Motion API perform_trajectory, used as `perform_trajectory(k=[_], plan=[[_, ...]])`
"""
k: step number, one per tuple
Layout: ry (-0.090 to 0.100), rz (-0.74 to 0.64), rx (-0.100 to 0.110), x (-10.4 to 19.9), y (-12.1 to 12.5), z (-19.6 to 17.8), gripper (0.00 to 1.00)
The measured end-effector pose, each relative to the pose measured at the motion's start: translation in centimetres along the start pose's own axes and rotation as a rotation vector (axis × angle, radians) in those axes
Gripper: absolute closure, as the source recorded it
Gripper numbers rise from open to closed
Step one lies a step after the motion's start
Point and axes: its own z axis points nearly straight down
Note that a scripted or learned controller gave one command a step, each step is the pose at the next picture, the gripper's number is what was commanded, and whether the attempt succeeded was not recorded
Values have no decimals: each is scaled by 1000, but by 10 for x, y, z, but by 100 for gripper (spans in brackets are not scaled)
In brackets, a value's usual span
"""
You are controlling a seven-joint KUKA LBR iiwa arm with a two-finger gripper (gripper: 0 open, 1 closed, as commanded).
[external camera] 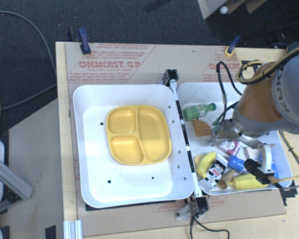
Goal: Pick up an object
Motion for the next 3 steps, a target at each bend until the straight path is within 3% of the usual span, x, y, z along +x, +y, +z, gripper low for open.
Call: perform_trajectory(k=[1,2,3], plan=[[0,0,1,0,0,0,0],[6,-2,7,-6,42,11,0],[7,-4,12,6,77,15,0]])
